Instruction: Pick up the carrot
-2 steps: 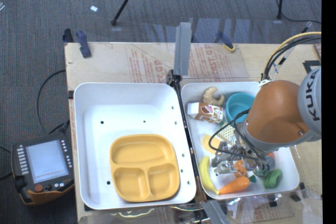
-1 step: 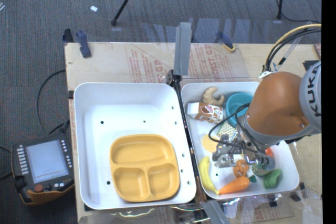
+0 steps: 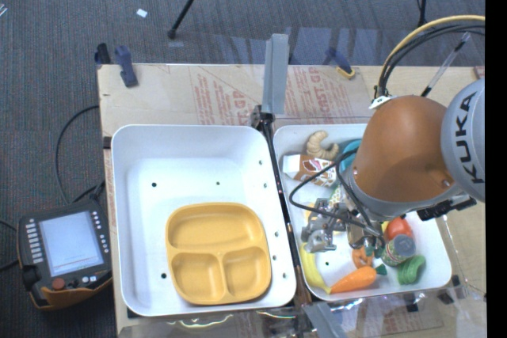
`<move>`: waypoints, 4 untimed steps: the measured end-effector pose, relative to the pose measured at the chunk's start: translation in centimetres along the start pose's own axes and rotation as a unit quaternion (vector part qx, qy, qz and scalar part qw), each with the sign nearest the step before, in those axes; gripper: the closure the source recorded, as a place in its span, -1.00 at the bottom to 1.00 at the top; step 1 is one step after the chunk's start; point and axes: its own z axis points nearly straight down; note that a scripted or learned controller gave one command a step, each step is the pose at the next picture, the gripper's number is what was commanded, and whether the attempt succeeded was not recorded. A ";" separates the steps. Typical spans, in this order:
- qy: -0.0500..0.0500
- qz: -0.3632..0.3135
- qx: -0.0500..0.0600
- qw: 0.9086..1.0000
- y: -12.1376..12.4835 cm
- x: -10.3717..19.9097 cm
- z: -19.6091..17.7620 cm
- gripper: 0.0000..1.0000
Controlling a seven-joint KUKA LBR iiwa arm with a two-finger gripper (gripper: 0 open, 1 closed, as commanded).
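The carrot [image 3: 355, 279], orange and pointed, lies near the front edge of the right bin [image 3: 440, 265], tip toward the left. My gripper [image 3: 319, 234] hangs low over the bin's left half, just up and left of the carrot and apart from it. The arm's orange band [image 3: 400, 150] covers much of the bin's middle. Nothing shows between the fingers.
A yellow banana [image 3: 310, 267] lies just left of the carrot. A tomato [image 3: 398, 228], a small bottle [image 3: 398, 249] and a green item [image 3: 411, 271] crowd the right side. Beige and white foods [image 3: 317, 146] sit at the back. A yellow divided plate [image 3: 219, 252] rests in the left bin [image 3: 142, 170].
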 end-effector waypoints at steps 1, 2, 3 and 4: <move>0.001 0.014 0.001 1.000 -2.2 -0.1 0.1 1.00; 0.001 0.087 0.001 0.996 -1.8 -0.1 0.1 1.00; 0.001 0.180 0.001 0.984 -3.8 -0.3 0.2 1.00; 0.000 0.178 0.001 0.984 -3.7 -0.4 -0.7 1.00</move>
